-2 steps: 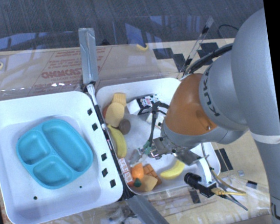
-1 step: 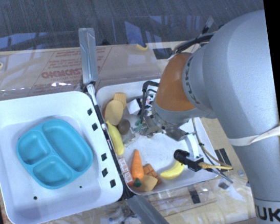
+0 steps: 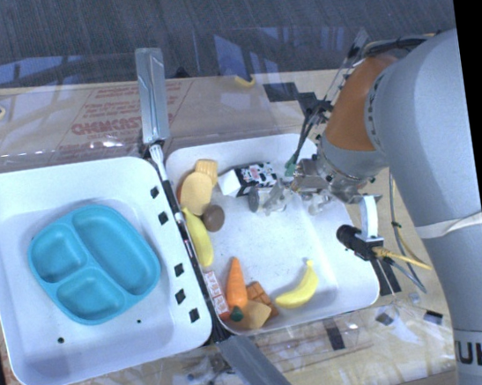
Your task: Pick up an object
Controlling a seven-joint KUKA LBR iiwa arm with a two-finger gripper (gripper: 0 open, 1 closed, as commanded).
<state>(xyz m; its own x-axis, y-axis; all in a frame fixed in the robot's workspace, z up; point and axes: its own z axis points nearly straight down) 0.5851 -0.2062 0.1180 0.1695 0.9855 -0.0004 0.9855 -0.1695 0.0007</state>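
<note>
My gripper hangs low over the upper middle of the right bin, with the arm coming in from the right. Just to its upper left lies a small black and white object, close to the gripper. A yellow banana rests near the bin's front. An orange carrot lies left of it, beside some tan and orange pieces. Along the bin's left wall are a long yellow fruit, a brown ball, a tan round piece and a small yellow block.
The left bin holds a blue divided plate. A grey divider strip runs between the bins at the back. The bare white floor of the right bin lies below the gripper.
</note>
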